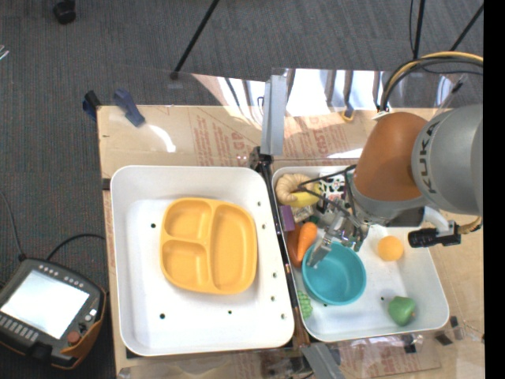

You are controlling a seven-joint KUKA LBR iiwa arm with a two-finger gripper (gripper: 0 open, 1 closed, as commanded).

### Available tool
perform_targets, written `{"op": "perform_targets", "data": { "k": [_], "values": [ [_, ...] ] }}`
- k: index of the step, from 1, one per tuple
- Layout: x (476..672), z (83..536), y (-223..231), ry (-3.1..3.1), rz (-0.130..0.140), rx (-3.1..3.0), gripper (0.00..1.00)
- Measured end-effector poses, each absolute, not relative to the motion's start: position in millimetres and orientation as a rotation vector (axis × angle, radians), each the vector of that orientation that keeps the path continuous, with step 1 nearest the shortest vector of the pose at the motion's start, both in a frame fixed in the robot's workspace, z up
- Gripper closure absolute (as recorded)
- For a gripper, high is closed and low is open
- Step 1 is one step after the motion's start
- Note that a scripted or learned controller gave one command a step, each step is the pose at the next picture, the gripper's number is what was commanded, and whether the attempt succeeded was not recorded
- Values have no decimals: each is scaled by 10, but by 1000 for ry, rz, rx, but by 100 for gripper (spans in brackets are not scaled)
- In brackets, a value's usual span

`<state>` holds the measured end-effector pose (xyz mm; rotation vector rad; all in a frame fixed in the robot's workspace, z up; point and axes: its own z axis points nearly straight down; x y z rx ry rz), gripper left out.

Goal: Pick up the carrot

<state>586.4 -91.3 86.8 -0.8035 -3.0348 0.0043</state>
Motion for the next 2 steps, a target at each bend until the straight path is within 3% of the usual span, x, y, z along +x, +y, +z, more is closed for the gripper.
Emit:
{"op": "perform_targets", "data": {
  "k": [2],
  "values": [
    [5793, 871, -799, -3075, 2, -629, 0]
  ]
}}
